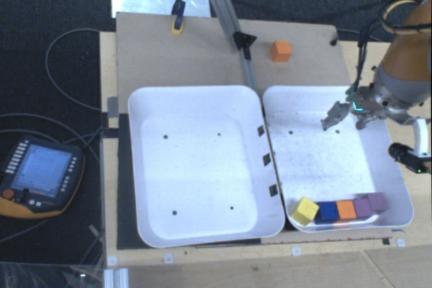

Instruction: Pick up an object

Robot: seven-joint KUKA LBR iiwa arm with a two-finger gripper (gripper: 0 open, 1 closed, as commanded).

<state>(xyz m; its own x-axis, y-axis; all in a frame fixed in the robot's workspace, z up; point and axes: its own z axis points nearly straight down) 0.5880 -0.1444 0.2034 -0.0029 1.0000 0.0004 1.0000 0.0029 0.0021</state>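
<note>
Coloured blocks, yellow [305, 210], blue [328, 212], orange [346, 210] and purple [370, 203], line the right bin's [317, 145] near wall. My fingers [335, 117] hang over its far half, holding nothing; whether wide or narrow I cannot tell. The row lies nearward of them.

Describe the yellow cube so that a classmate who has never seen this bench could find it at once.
Look at the right bin, then its near edge, where a row of small cubes lies. The yellow cube is at the row's left end, beside the blue cube. It alone is yellow and sits turned askew.
</note>
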